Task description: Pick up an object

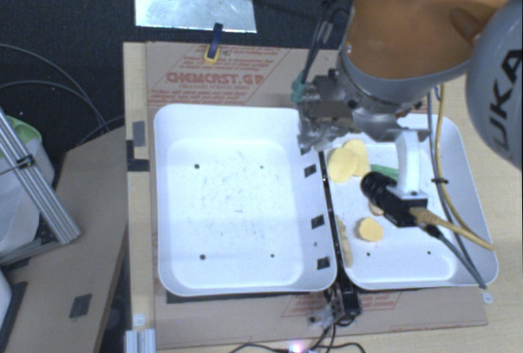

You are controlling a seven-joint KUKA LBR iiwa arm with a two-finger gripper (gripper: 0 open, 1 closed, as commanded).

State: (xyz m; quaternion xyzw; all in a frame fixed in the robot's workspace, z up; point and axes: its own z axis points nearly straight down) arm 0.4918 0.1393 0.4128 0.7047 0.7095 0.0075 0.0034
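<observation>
My gripper point(313, 133) hangs over the far left corner of the right bin point(458, 253), close to the divide between the two bins. Just to its right and a little nearer lies a pale yellow object point(347, 160) on the bin floor. A smaller yellow piece point(370, 230) rests further toward the front. A green object point(386, 172) peeks out beside the pale yellow one, partly hidden by the robot's wrist parts. The big orange and grey arm covers the far right part of this bin.
The left bin point(176, 204) sits beside the right one, sharing a raised rim point(324, 204). A thin pale sliver point(344, 243) lies by that rim in the right bin. Cardboard point(221, 73) lies under both bins.
</observation>
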